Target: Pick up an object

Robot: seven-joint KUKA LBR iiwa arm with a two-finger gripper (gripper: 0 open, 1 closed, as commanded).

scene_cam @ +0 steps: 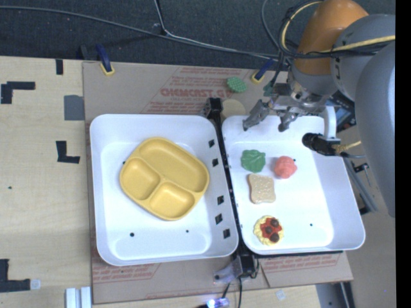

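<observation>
Over the far edge of the right-hand shallow white bin, the two-finger gripper hangs with its dark fingers spread apart and nothing between them. Much of the grey arm with the orange band is cut off at the right border, and its wrist parts blur into a dark tangle that is hard to read. Four small things lie in this bin, each counted once: a green leafy toy vegetable, a red rounded toy fruit just beside it, a tan slice of toy bread below them, and a small yellow round toy pastry with red and dark dots nearest the front. All four sit apart from the gripper. The left-hand shallow white bin holds one yellow plastic plate with three compartments, lying tilted in the view. One small green textured piece rests on the cardboard-covered worktop beyond both bins; its shape is too small to tell
</observation>
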